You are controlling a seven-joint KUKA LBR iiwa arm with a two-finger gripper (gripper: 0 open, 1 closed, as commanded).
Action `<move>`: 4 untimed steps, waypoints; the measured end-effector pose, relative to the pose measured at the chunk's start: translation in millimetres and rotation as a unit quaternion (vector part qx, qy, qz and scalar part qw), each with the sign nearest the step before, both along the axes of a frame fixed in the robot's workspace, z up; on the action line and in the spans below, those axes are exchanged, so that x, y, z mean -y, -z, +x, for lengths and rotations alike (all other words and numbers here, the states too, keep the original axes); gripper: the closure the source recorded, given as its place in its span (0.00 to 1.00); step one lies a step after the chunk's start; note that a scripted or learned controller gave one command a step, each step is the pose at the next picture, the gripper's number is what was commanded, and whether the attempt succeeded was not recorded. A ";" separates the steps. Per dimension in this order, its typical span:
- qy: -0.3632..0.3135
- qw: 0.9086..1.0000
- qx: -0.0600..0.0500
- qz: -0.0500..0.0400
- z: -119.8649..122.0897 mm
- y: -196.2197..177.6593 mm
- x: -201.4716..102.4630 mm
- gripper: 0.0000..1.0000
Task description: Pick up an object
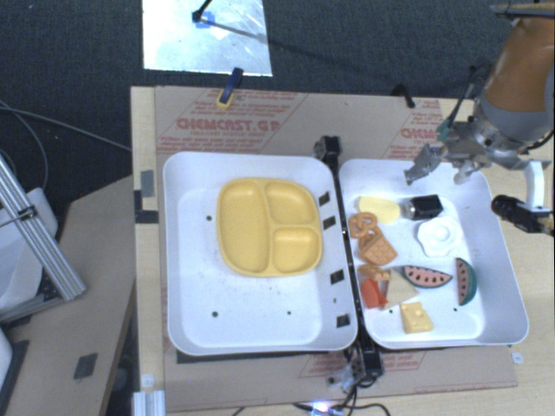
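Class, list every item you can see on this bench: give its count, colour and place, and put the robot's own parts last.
Bins: 2, white, side by side on the bench.
Divided plate: 1, yellow, in the left bin.
Pretzel: 1, brown, right bin, left side.
Cracker: 1, tan, below the pretzel.
Watermelon slices: 2, red and green, right bin, lower right.
Fried egg: 1, white, right bin, centre.
Cheese wedge: 1, yellow, right bin, near edge.
Black block: 1, right bin, upper part.
Gripper: 1, grey, above the right bin's far edge.
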State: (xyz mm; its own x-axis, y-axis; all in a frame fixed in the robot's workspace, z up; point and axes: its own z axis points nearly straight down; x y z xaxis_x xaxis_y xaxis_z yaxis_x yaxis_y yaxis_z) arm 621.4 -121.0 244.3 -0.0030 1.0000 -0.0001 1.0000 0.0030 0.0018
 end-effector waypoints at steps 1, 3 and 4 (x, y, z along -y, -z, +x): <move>-0.002 1.000 -0.003 0.001 -66.3 14.8 -50.0 0.00; -0.006 1.000 0.002 0.002 14.9 49.3 -181.2 0.00; -0.006 1.000 -0.002 0.003 -33.0 45.4 -291.4 0.00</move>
State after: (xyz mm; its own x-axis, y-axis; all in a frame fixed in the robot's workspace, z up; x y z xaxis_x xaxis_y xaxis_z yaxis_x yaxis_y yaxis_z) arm 588.5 170.4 198.9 -0.0152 0.9999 0.0054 0.9999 0.0152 -0.0012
